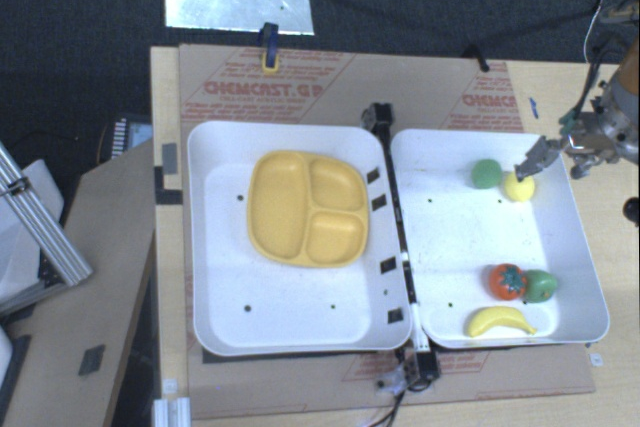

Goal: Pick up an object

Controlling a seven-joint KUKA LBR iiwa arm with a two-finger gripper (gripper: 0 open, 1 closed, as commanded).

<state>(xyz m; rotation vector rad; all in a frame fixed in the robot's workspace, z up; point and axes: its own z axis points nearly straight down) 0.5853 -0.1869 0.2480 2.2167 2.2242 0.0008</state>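
Yellow and round, the small fruit (519, 187) lies in the upper right of the frame, inside the right bin (570, 245), touching the green ball (487, 174) on its left. You see the jaws (532, 161) just above and to its right, one finger pointing down-left at it. I cannot tell how far they are open; nothing shows between them.
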